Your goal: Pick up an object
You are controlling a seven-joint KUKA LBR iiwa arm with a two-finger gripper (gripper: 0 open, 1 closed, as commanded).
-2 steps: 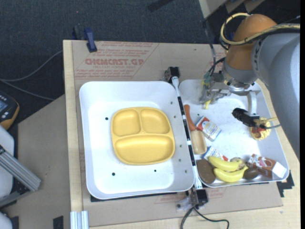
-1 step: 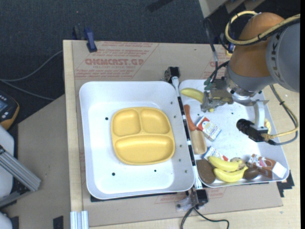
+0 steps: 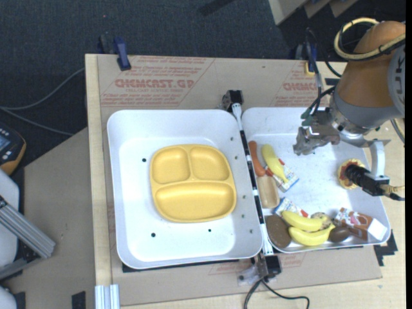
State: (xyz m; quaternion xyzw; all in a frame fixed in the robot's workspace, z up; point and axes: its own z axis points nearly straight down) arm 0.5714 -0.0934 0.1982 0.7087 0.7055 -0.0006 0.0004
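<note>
at the near edge of the right bin (image 3: 386,219), toward five o'clock, a heap of toy food lay: two yellow bananas (image 3: 308,227) curved one above the other, a brown round piece (image 3: 277,232) touching their left end, and a red-and-white packet (image 3: 355,223) just to their right. farther in, along the bin's left wall at about nine o'clock, a tan bun-like piece (image 3: 266,192) lay lengthwise, with a red sausage (image 3: 255,158) just beyond it and a small yellow banana-shaped toy (image 3: 273,163) beside that, its near end touching a bit of blue-and-white wrapper (image 3: 287,181). at three o'clock in the same bin sat an orange ring-like item (image 3: 351,174) with a dark centre, partly covered by a black part of the arm.

the left bin (image 3: 125,192) held a yellow divided plate (image 3: 192,183) lying flat near its centre, well apart from the walls.

farthest back, at about one o'clock in the right bin, the pincer (image 3: 310,141) hung over bare white floor, near the small banana toy but apart from it. nothing showed between its fingers; how far they stood apart could not be told from this slant. the grey arm with its orange band (image 3: 364,66) rose behind it toward two o'clock, above the brown desk (image 3: 193,82).
</note>
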